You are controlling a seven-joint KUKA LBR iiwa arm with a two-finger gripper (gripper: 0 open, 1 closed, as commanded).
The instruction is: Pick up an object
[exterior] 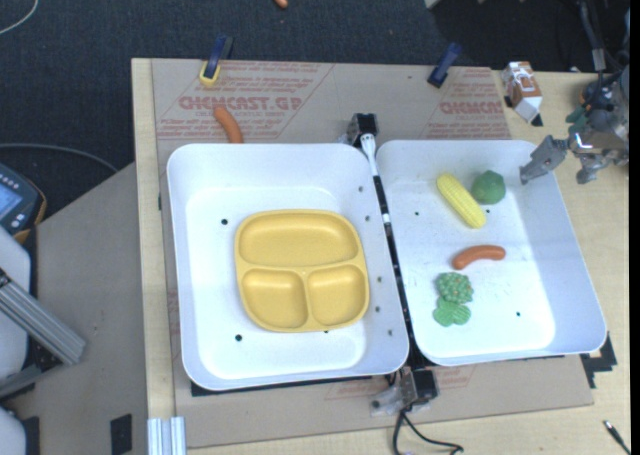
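The right bin (560, 273) holds a yellow corn cob (460, 200), a round green vegetable (489, 187) touching the cob's far end, an orange sausage (479, 256) and a piece of green broccoli (453, 299). My gripper (562, 165) hangs over the bin's far right corner, to the right of the green vegetable and apart from it. Its two grey fingers (535, 162) are spread open with nothing between them.
The left bin (200, 243) holds a yellow divided plate (300, 269). A second orange sausage (229, 124) lies on the cardboard behind the left bin. Clamps (213, 61) grip the board's far edge. A small carton (521, 88) stands near the gripper.
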